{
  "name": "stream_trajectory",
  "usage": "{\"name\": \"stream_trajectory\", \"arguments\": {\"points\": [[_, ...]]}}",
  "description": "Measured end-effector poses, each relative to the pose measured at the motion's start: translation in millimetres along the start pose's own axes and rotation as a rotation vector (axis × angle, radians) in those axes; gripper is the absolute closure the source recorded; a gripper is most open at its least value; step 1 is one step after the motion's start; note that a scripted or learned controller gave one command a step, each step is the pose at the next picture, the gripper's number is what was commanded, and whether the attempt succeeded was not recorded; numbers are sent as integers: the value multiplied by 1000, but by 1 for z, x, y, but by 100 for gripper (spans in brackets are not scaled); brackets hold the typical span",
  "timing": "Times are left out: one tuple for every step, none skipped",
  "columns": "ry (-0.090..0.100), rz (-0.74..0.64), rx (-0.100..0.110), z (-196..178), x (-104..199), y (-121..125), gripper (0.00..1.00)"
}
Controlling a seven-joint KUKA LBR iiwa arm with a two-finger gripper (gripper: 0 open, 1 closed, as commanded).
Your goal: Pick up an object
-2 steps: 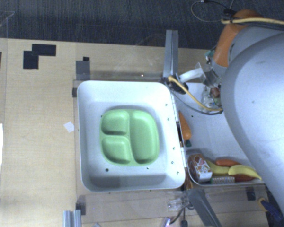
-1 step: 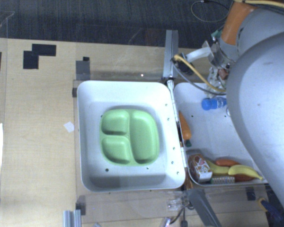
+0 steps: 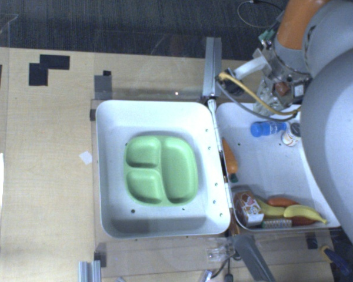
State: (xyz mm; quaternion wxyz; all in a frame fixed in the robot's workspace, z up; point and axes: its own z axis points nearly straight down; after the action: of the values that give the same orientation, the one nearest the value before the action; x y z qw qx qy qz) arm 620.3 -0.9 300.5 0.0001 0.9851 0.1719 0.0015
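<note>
**Ana:** Claw (image 3: 276, 90) first: where is it?

**Ben:** At about one o'clock in the view, over the far end of the right bin (image 3: 265, 163). It is a tangle of cable and metal from this angle, so I cannot tell whether it is apart or together. Nothing shows clamped in it.

**Ana:** So nothing is picked up yet?

**Ben:** That is my reading. Every object I can see lies in a bin, so the grasp and the lift are both left to do.

**Ana:** Go through them, big to small.

**Ben:** Arm (image 3: 335, 128) covers the three o'clock side. On the table (image 3: 41, 157), the left bin (image 3: 106, 157) sits near the centre with a green tray (image 3: 162, 169) lying flat in its middle. The other items are in the right bin. At five o'clock lie a banana (image 3: 306, 213), a red piece (image 3: 280, 202) touching it, and a packet (image 3: 249, 207) just beside them. An orange stick (image 3: 229, 157) lies along that bin's nine o'clock wall. A blue bottle (image 3: 267, 128) lies on its side near the claw, at its six o'clock.

**Ana:** Likely target?

**Ben:** The bottle is nearest, I would guess, but the claw is apart from it.
</note>
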Motion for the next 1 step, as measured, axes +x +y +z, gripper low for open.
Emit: {"name": "stream_trajectory", "arguments": {"points": [[-1, 141, 2, 61, 4, 9, 100]]}}
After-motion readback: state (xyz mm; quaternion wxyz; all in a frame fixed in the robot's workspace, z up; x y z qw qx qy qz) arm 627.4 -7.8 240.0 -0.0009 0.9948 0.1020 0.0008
